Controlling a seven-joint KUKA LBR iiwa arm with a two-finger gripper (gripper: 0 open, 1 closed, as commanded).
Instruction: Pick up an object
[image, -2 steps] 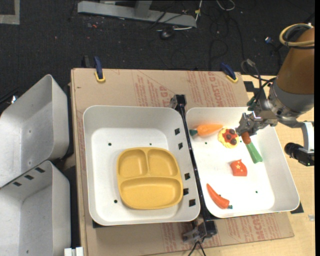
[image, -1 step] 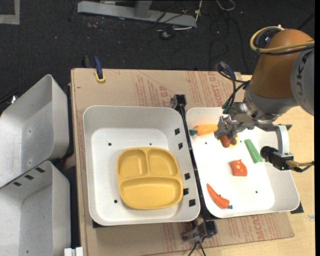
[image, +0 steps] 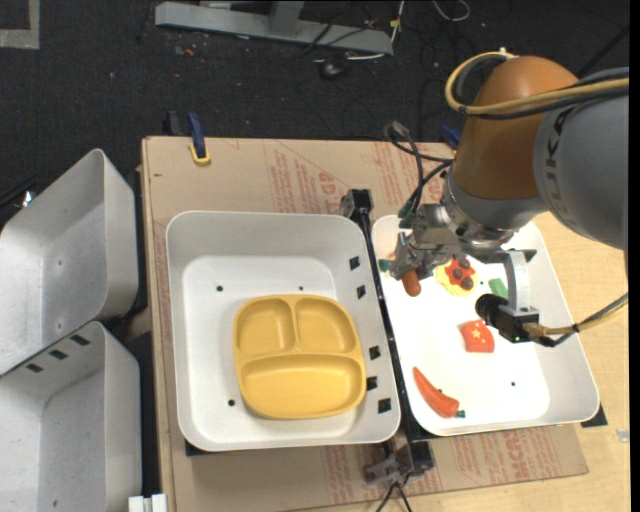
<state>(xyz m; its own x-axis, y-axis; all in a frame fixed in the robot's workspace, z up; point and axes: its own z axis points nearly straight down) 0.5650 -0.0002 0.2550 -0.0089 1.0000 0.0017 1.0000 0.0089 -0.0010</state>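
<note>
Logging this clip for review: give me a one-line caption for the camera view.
KUKA arm's end effector hovers over right bin of toy food; yellow divided plate lies in left bin.

Grey arm (image: 590, 160), bulbous orange band (image: 505, 125), black cables, metal wrist.

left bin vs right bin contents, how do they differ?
The left bin holds one large thing, a yellow divided tray; the right bin holds several small pieces, among them a red chunk and an orange-red chili-shaped piece. The gripper hangs over the right bin's far end, while the left bin has nothing above it. Both are shallow white bins, side by side on the bench.
</note>
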